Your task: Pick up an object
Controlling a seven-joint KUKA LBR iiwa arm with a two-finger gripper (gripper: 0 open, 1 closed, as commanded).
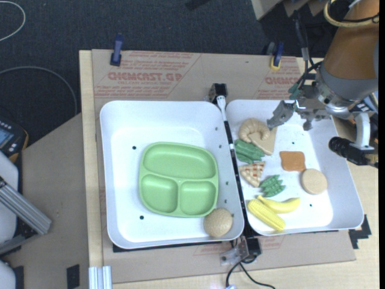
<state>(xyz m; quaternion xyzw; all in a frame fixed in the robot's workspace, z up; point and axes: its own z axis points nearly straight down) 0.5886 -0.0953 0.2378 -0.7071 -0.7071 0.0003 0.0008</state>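
Claw open, empty, over right bin w/ 1 croissant, 2 bananas.

Right bin left half crowded with food; right strip open.

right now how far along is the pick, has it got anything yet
Nothing looks picked yet. The gripper hangs above the far part of the right bin, close to the croissant, with nothing visible between its fingers. The toy foods lie in that bin: banana, corn cob, pizza slice, toast. Left to do: descend, close on one item and lift it.
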